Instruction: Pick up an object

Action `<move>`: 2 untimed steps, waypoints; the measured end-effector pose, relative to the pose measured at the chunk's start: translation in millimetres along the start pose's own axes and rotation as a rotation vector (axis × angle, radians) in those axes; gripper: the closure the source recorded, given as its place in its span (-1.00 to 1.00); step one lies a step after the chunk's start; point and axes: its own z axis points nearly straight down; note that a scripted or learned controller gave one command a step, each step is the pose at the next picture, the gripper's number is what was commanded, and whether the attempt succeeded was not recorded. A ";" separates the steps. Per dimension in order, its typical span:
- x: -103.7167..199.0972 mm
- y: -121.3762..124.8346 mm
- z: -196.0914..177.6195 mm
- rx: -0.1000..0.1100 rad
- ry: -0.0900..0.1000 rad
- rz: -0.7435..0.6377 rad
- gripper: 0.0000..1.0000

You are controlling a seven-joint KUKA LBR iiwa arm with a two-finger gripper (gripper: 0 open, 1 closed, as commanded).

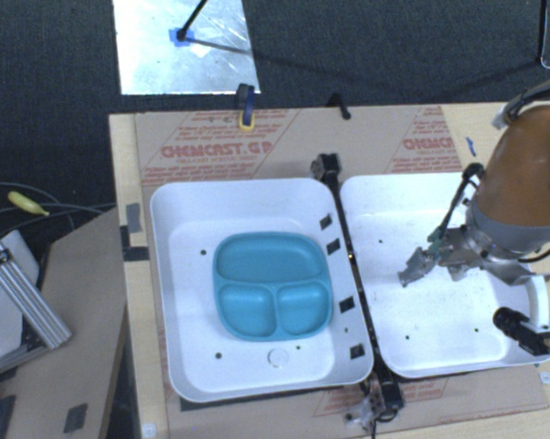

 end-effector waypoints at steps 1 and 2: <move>0.2 1.1 -10.8 -0.003 0.000 -0.002 1.00; 64.9 -16.7 -25.8 0.000 0.002 -0.006 1.00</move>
